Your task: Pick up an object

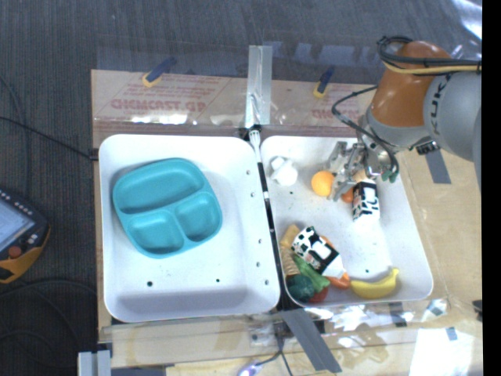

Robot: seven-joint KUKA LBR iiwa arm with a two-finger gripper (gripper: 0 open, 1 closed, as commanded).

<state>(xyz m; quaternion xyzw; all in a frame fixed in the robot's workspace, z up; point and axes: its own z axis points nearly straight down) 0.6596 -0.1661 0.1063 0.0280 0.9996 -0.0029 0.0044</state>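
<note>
Pincer (354, 165) above cow-print bottle (365, 200); bottle long axis near-vertical in view; pincer state unclear.

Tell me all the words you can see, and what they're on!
Board behind the bins: red letters, too blurred to read.
Black-and-white bottle: marks too small to read.
Cow-patterned carton: no letters I can make out.
Pendant at the left edge: screen too blurred to read.
</note>
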